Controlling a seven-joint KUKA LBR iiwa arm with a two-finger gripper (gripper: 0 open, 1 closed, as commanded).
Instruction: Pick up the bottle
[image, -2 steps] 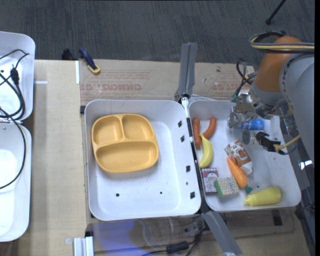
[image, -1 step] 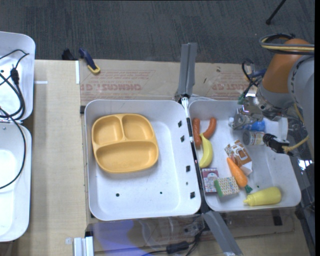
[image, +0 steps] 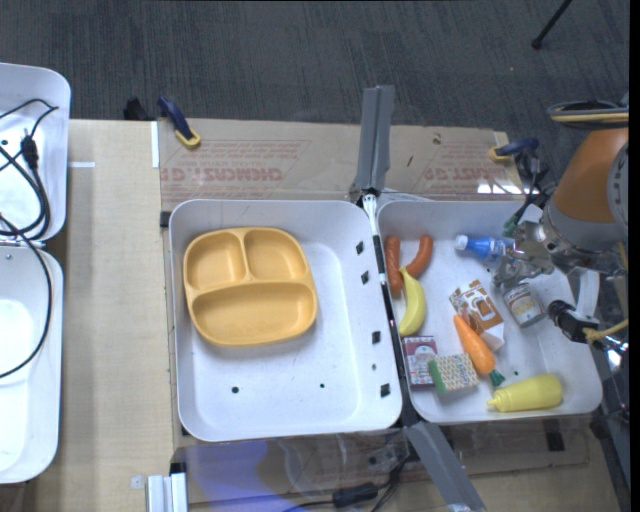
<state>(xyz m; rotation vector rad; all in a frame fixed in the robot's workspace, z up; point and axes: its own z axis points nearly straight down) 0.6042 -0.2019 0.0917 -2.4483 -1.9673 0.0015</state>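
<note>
1. Gripper (image: 520, 262) is low over the back of the right bin (image: 575, 385), hanging from the grey arm with the orange band (image: 590, 180). Can't tell how its claw stands; the metal parts blur together.
2. Clear bottle with blue cap and label (image: 484, 245) lies on its side just left of the gripper, near the bin's back wall. Touching or apart: can't tell.
3. Small can (image: 522, 303) sits just below the gripper.
4. Left of the can: a small snack box (image: 478, 308), with a toy carrot (image: 475, 345) beside it.
5. Yellow mustard bottle (image: 527, 393) lies on its side at the front of the right bin, well apart from the gripper.
6. Front left: red packet (image: 419, 354) and a speckled block (image: 455, 372).
7. Along the left wall: banana (image: 411, 303), two sausages (image: 408, 258) behind it.
8. Left bin (image: 290, 400) holds a yellow three-compartment plate (image: 250, 285) towards its back-left.
</note>
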